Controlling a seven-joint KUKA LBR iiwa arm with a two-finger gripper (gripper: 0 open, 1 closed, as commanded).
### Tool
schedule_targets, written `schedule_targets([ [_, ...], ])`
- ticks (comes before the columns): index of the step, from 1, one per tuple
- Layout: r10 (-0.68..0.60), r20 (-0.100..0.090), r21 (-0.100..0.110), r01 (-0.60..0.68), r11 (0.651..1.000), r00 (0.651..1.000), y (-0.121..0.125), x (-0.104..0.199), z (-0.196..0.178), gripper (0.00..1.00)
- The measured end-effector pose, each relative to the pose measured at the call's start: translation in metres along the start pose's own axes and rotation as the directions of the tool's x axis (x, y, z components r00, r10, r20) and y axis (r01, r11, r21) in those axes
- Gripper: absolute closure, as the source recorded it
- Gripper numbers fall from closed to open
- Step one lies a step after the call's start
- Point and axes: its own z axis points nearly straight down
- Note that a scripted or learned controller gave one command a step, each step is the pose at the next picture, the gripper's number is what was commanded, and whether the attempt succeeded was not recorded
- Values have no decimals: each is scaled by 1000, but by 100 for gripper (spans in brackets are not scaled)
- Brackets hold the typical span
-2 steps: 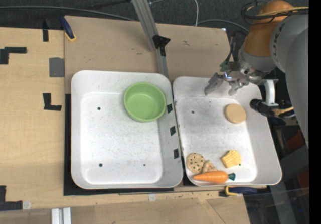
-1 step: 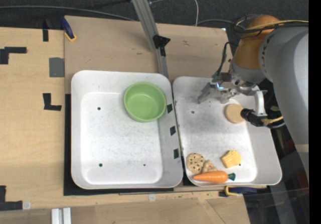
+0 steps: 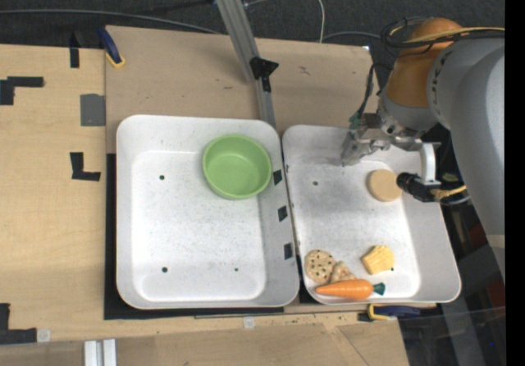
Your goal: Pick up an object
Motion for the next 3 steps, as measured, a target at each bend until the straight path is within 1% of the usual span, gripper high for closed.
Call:
schedule_targets([
  [1, 3, 0, -7, -3, 1000, 1000, -4, -3, -61, 100],
  [2, 2, 1, -8, -2, 1000, 1000, 1, -12, -116, 100],
  [3, 2, 0, -5, -2, 1000, 1000, 2, -11, -146, 100],
])
